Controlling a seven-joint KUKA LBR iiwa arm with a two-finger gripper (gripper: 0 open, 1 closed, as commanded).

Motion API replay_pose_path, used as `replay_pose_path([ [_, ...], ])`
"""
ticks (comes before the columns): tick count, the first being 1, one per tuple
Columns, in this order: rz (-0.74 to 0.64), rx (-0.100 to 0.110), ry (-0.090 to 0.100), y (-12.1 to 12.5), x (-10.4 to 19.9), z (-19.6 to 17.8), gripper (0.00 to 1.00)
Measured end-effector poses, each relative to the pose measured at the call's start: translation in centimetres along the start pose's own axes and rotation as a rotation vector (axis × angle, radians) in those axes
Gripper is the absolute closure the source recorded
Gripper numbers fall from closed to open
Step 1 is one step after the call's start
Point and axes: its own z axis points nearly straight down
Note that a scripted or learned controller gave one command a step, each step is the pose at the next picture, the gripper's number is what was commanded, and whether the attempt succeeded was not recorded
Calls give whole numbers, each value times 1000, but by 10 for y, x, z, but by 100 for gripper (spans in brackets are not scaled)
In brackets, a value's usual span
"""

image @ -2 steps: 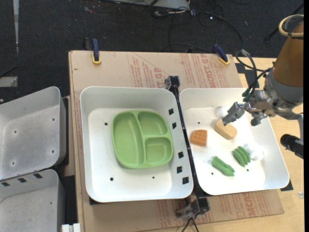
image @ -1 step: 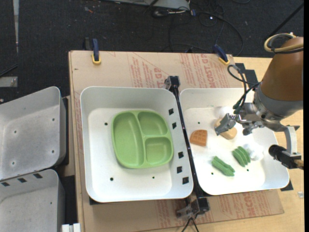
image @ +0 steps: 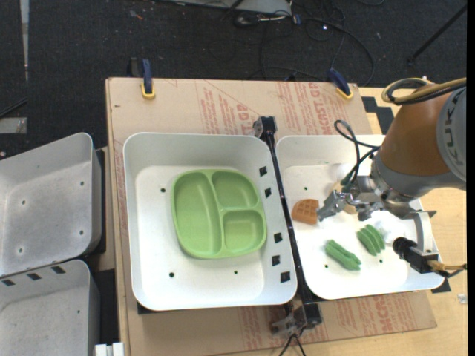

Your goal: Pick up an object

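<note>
Knobbly green pods (image: 342, 255) lie below claw (image: 335, 205), grip state unclear, by waffle (image: 304, 211)

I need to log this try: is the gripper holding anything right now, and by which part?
Nothing is held. The gripper hangs open beside the waffle piece in the right bin, with nothing between its fingers.

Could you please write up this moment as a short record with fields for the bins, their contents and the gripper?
left bin: holds a green divided plate
right bin: holds a tan waffle piece and two green vegetable pieces
gripper: low over the right bin, just right of the waffle piece
held object: none seen between the fingers
arm: reaches in from the right
</note>
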Motion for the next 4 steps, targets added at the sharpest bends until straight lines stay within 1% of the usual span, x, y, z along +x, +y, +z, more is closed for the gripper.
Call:
replay_pose_path([
  [1, -1, -1, 0, 9, 0, 49, 0],
  [2, 2, -5, -1, 9, 0, 36, 100],
  [3, 1, -10, -3, 7, -10, -15, 100],
  [4, -3, -10, -3, 8, -10, -54, 100],
])
